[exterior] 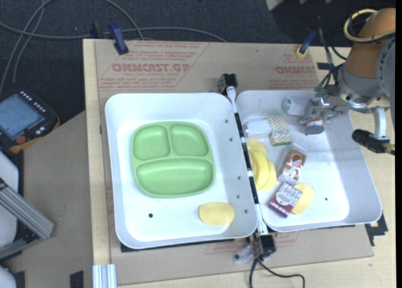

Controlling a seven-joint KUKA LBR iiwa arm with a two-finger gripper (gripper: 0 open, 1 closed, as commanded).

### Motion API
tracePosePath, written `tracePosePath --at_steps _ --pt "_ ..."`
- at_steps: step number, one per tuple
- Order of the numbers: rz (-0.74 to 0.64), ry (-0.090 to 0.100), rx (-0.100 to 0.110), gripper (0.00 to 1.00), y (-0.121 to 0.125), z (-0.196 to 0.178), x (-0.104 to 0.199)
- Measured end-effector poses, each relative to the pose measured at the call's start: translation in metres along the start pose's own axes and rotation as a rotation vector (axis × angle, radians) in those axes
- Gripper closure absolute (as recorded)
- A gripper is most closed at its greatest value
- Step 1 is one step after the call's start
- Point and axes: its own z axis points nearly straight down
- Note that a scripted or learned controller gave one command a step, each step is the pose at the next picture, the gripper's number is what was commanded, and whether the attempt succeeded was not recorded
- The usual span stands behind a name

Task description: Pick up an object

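Two white bins [119, 114] sit on the tabletop; the gripper [312, 121] hovers low in the right one, apparently empty, its state unclear.

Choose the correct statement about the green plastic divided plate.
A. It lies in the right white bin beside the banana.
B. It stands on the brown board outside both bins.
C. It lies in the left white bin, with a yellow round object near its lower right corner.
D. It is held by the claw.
C: the green plastic divided plate rests flat in the left white bin, and the yellow round object lies just below its right corner.
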Motion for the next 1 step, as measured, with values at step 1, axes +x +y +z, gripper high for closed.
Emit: tracePosePath --at_steps 1 --pt "0.003 0.000 0.003 1.00 -0.0004 0.0091 0.0545"
